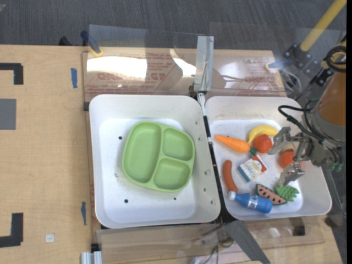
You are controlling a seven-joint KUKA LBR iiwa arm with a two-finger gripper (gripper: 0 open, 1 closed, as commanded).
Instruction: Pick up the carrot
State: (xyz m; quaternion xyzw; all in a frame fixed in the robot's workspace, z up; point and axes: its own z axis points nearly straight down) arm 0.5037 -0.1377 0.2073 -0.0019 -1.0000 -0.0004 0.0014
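Tabletop (38,147): pale wood, carrying two shallow white bins side by side.
Left bin (104,202): holds a green divided plate (158,156) near its middle.
Right bin (322,202): holds a scatter of toy foods, with the arm reaching in from the right.
Arm (335,100): grey with an orange band, above the bin's right side.
Tool (290,155): low over the right half of the right bin, with something red-orange just beside its fingers; whether it is open or closed cannot be told.
Carrot (232,143): in the upper left part of the right bin, near the wall shared with the left bin.
Carrot from tool: to the left and slightly farther back, with a tomato (263,143) and a yellow banana (263,131) between them.
Carrot axis: roughly left to right, tilted a little; thin orange tip toward the left wall, thick end toward the tomato.
Smaller items: blue bottle (251,202), red sausage (229,175), small carton (252,168), watermelon slice (271,194).
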